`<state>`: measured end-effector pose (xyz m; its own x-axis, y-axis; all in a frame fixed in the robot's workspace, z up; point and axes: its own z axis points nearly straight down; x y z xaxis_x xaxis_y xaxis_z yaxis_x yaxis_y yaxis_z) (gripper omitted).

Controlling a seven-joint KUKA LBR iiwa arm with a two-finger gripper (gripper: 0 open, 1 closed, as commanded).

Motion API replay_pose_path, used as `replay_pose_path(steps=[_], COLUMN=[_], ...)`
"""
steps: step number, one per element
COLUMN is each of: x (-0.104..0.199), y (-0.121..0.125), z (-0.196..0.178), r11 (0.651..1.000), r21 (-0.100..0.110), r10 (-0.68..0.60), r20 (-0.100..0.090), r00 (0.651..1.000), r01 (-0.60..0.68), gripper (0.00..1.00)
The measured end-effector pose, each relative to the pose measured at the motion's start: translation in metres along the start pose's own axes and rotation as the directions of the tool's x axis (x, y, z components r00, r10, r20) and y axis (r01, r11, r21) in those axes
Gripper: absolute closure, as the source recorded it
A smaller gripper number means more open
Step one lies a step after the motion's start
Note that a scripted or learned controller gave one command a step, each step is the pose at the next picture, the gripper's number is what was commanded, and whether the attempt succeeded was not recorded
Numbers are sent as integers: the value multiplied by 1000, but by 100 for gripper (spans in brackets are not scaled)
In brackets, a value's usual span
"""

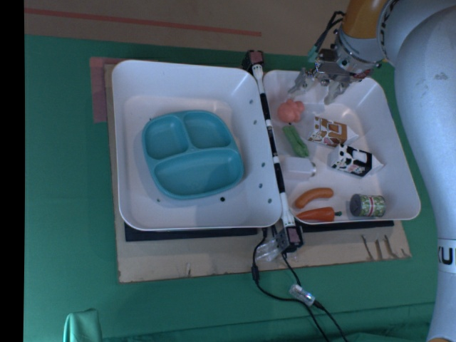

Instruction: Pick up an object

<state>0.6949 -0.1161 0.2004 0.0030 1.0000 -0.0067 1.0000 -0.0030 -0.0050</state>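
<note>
Hovering spread-fingered and empty at upper right, the gripper (318,84) is poised above the pink toy (290,110); a descent is judged necessary next.

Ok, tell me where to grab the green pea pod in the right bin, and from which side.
Grip the green pea pod across its narrow middle, coming straight down from above. It lies flat and elongated, running from upper left to lower right, so the fingers should close across its short width. The pink toy sits close at its upper end, so stay toward the middle. The gripper hovers above the bin's far edge, fingers spread.
</note>
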Motion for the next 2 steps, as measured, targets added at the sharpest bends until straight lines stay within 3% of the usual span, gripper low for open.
replay_pose_path(steps=[1, 2], x=[4, -44], y=[1, 6], z=[-13, -99], r11=[1000, 1000], r21=[-1, -14], r10=[1, 2], r20=[-11, -1], r00=[1000, 1000], r01=[-1, -2], gripper=[100, 100])
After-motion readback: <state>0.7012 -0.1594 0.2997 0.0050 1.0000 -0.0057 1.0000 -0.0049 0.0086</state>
